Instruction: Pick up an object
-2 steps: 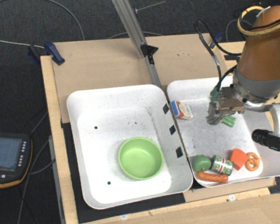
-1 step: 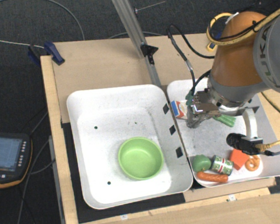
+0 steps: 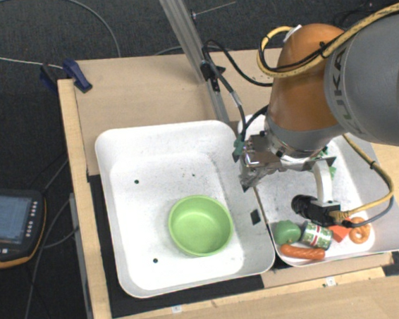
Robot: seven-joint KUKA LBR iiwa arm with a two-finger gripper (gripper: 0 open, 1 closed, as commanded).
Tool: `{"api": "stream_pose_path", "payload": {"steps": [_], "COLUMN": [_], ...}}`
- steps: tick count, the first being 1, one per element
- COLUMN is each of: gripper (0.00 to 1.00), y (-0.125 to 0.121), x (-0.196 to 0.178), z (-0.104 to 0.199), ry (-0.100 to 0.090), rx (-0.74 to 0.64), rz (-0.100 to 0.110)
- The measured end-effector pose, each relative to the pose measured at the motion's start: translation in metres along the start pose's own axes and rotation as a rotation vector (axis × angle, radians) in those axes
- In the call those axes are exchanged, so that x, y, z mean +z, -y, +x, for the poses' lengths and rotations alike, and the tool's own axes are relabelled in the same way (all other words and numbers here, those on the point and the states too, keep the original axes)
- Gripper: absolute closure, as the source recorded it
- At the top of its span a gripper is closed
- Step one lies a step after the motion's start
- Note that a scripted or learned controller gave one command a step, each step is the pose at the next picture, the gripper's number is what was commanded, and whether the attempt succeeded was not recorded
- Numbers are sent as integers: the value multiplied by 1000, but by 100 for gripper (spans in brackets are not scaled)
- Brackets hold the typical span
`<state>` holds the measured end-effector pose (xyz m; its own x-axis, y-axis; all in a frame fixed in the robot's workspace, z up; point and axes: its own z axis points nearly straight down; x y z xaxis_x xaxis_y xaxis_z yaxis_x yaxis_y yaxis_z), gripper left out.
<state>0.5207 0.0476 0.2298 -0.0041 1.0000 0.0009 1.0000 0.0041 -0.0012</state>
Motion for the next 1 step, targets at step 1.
{"api": "stream_pose_path", "payload": {"steps": [1], "gripper": [100], "y": [-10], "x": [-14], "z": [50], "ry": [0], "rx": [0], "rz": [-2]}}
